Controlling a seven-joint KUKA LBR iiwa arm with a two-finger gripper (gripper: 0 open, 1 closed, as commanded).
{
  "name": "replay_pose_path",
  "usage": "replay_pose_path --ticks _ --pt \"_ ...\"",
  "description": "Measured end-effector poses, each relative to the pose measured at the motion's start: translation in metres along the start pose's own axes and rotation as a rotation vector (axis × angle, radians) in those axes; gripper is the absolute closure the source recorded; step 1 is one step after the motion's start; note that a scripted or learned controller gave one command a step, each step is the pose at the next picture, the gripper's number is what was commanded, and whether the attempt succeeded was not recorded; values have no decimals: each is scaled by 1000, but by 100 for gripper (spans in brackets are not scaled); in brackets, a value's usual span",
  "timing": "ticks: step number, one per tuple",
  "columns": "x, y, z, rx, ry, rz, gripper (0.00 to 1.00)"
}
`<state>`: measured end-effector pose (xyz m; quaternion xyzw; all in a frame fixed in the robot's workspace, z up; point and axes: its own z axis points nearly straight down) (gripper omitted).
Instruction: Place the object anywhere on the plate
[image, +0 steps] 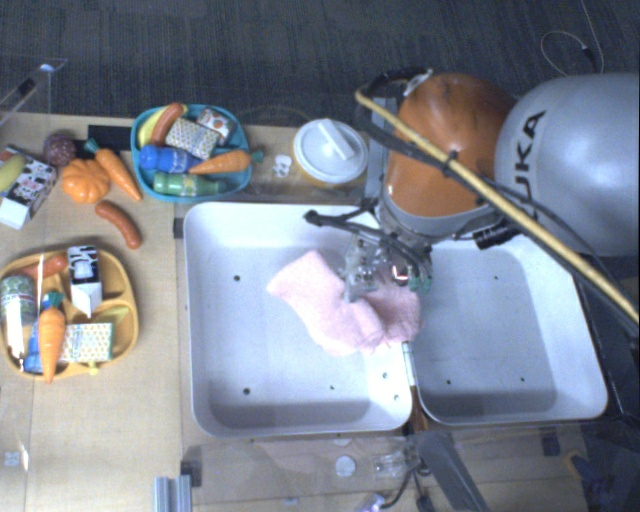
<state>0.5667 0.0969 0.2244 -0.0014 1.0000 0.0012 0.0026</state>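
Soft pink cloth (340, 305) lying crumpled in the left white bin (230, 390), toward 3 o'clock by the middle wall. Gripper (362, 285) low over its top edge; open or closed, cannot tell. Best to pinch 1 thick fold, lift straight up.

Arm over bins, hand (375, 280) down on pink cloth (335, 305).
Cloth crumpled, lies in left white bin (225, 330), its right end at the edge shared w/ right white bin (520, 340). Hand touches cloth's upper right part; grip unclear. Orange band (445, 140) of arm above it, grey arm body (580, 160) top right. On counter (110, 440) left: yellow tray (125, 310) w/ toy food, blue bowl (235, 180) w/ toy veg, loose toy pumpkin (82, 180), carrot (120, 172), sausage (118, 225). White-lidded tub (330, 150) just behind left bin.
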Motion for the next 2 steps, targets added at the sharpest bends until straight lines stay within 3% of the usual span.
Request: replay_pose_path --ticks 1,2 --pt "21 50 -6 0 1 0 100" --pt "21 50 -6 0 1 1 0"
